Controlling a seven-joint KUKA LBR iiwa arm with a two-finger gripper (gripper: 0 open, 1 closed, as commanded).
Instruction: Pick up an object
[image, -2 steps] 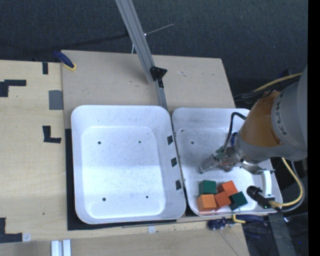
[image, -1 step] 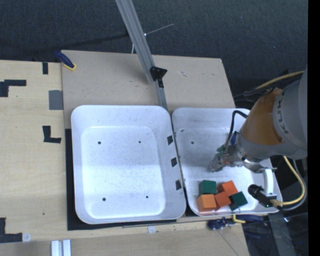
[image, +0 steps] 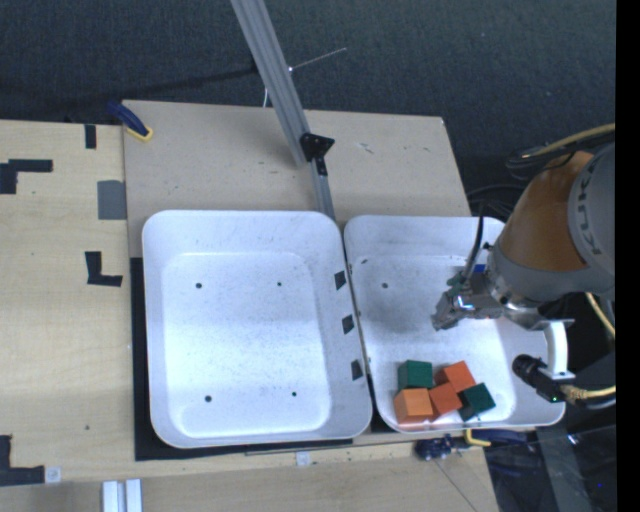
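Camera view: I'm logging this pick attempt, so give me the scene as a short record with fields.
arm: reaches in from the right
end effector: over the right bin, nothing seen between its fingers
blocks: two green and three orange, clustered at the right bin's near edge
left bin: white

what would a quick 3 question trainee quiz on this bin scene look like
1. True or false: the blocks lie in the left bin.
2. Which colours are the blocks? A. green and orange B. blue and yellow C. red and white
3. Fill in: the gripper sits over the ___ bin.

Key:
1. False. They cluster at the near edge of the right bin.
2. A
3. right, above the blocks and apart from them.
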